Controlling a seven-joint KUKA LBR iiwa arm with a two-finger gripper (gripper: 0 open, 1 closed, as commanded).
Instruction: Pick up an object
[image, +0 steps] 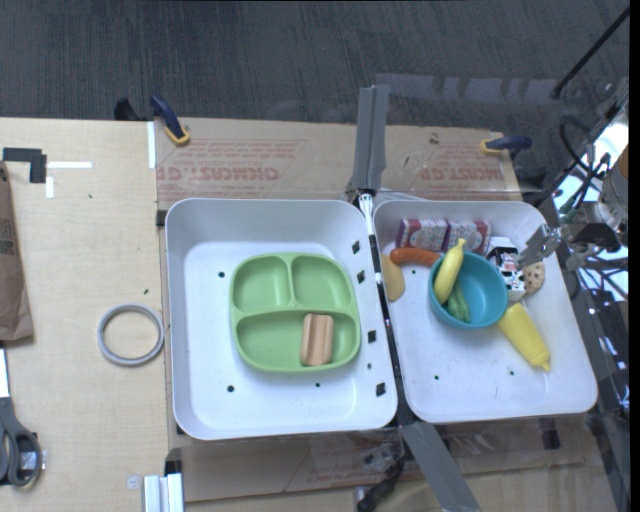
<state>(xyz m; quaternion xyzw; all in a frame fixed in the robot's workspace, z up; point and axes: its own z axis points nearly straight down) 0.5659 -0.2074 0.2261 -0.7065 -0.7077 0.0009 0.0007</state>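
Note:
My gripper hangs at the right bin's far right corner, just above a brown cookie-like piece and a small black-and-white item. Beside them stands a blue bowl with a banana leaning on its rim and a green piece inside. A yellow bottle lies to the bowl's right. An orange sausage and a pink box sit along the back wall. I see nothing held in the gripper.
The left bin holds a green divided plate with a tan hot-dog bun in its front compartment. A yellowish item rests against the divider. On the bench at left lie a tape ring and scissors.

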